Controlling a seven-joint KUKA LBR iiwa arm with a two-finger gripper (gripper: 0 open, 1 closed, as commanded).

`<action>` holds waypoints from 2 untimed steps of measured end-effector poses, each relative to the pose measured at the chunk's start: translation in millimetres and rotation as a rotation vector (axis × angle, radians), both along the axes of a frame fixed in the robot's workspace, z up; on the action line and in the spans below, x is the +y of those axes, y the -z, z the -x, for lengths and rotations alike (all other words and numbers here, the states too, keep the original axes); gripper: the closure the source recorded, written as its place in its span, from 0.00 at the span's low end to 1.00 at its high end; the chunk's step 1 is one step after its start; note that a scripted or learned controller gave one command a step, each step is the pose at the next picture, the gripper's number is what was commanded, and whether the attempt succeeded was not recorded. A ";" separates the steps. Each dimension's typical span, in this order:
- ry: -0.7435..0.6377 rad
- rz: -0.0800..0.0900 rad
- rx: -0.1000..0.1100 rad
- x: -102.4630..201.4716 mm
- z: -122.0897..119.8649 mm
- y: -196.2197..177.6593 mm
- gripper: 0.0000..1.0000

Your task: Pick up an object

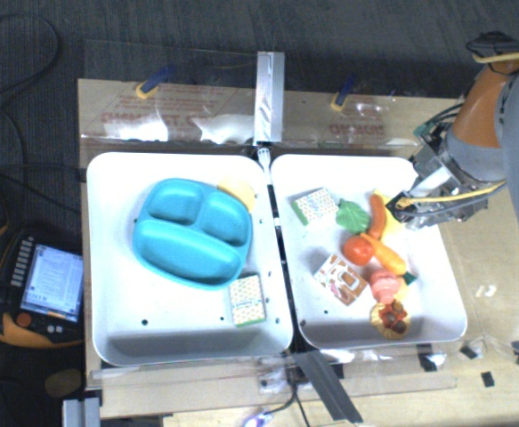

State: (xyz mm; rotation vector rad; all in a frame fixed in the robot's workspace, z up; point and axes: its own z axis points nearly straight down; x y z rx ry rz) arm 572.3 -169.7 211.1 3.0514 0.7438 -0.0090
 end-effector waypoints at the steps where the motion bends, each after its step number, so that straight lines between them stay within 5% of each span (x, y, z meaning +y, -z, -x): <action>1: 0.263 -0.003 0.000 45.6 3.9 17.0 1.00; 2: -0.043 -0.002 0.000 88.3 43.9 -44.5 1.00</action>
